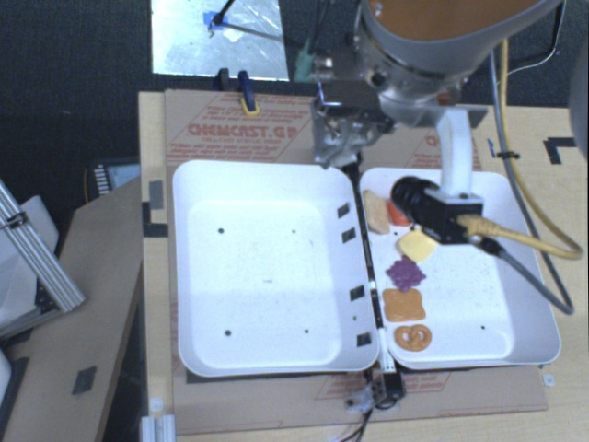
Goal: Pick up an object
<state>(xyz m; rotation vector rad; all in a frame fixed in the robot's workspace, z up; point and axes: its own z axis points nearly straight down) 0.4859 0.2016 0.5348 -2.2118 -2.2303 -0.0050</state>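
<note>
The arm [442, 26] reaches in from the upper right, its orange band wide across the top of the view. The gripper [336, 155] hangs over the far end of the seam between the two bins, just above their far rims; whether the jaws are apart or together cannot be told, and nothing shows between them. A black camera unit [431, 208] on a white bracket juts over the right bin, with a yellow cable trailing toward the right edge.

The left bin [212, 339] shows bare white floor. The right bin [525, 330] holds all the objects, lined up along its left wall: a tan piece [377, 213] at the far end, a red piece [398, 215] touching it and partly hidden by the camera unit, a yellow piece [418, 246], purple grapes [405, 273], an orange slice [404, 304] and a pretzel [412, 338] near the front left corner. Both bins sit on cardboard [239, 129] on the surface.
</note>
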